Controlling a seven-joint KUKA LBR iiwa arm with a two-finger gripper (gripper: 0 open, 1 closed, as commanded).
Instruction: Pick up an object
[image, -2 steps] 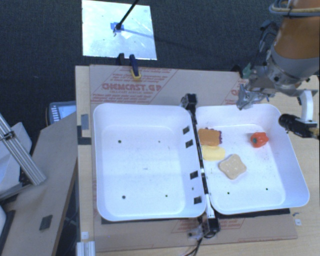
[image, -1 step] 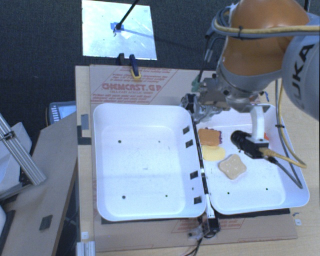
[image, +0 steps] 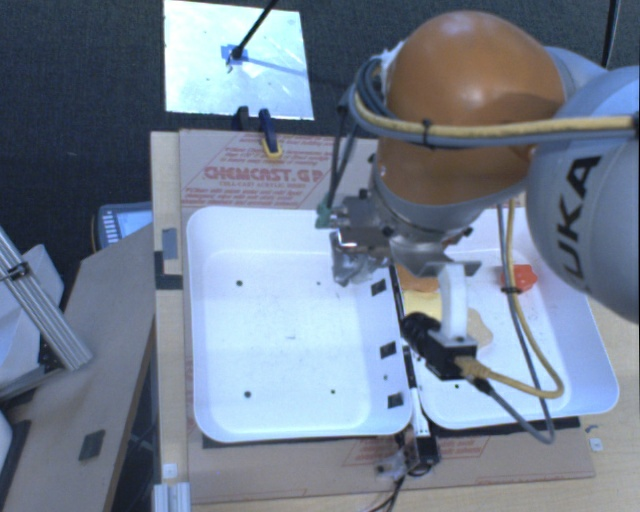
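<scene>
The grey arm with its big orange band hangs over the right bin and hides much of it. Its gripper shows as a grey metal block low over the divider between the two bins, at the back. Small objects lie in the right bin: an orange piece to the right of the arm, a pale tan flat piece near the middle, and an orange-tan piece partly hidden under the wrist. Nothing is seen held.
The left bin is white with a few dark dots on its floor. A black block with a yellow cable hangs from the arm over the right bin's front left. A cardboard sheet lies behind the bins.
</scene>
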